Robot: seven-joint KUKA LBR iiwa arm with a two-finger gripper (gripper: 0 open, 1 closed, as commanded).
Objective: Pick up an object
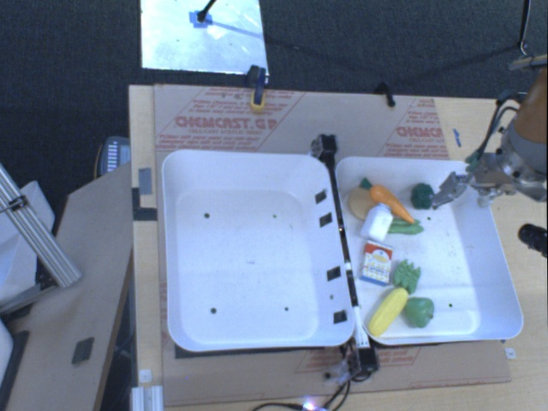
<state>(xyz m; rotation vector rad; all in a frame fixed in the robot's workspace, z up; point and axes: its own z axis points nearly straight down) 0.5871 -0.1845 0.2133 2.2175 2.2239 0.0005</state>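
Claw (449,191) hangs over the right bin (488,255); opening cannot be told.

Dark blue-grey carpet floor (68,50) all around. Shiny silver square sheet (201,24) lying on the floor at the top, bright with light. Black cable (385,54) running across the carpet. Light wooden surface (282,114) in the middle, with a clear sheet with red letters (227,118) on it. Small tan side table (90,298) at left, beside a silver metal bar (34,238).
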